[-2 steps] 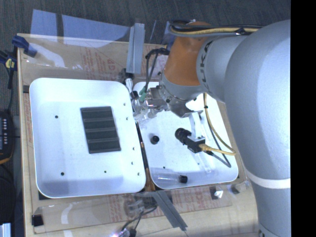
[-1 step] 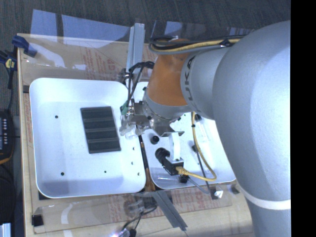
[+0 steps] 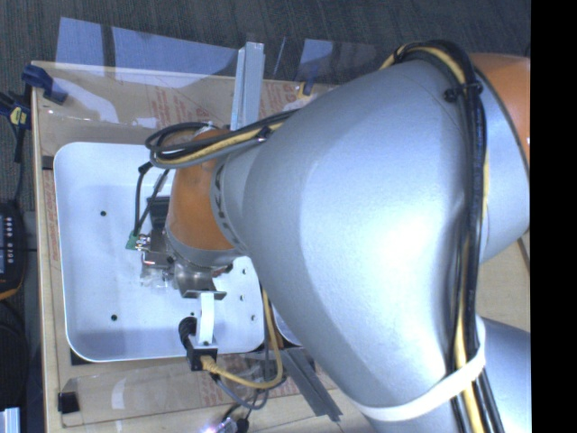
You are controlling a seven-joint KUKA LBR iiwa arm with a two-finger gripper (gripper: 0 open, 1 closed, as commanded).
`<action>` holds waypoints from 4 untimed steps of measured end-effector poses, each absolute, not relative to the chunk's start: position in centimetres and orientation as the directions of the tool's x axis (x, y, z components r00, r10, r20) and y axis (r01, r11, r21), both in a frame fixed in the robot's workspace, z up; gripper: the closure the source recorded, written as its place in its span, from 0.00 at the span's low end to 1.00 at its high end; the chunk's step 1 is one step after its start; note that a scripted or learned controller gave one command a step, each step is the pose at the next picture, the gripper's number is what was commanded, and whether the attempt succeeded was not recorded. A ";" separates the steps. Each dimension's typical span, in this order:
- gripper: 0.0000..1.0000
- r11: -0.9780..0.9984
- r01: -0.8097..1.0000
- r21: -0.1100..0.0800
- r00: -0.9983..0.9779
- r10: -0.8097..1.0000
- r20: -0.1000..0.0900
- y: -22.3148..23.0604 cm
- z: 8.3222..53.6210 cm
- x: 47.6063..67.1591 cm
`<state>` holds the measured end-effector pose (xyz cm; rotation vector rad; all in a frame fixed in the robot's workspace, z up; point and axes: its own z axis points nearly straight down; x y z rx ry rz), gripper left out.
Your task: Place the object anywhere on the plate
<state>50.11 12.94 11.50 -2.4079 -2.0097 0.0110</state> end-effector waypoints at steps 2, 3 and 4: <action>1.00 -0.580 0.815 -0.006 0.580 0.815 -0.003 14.1 19.9 49.0; 1.00 -0.276 0.961 -0.002 0.276 0.961 0.001 11.3 36.7 47.6; 1.00 -0.443 0.897 -0.008 0.443 0.897 -0.005 17.5 19.0 48.7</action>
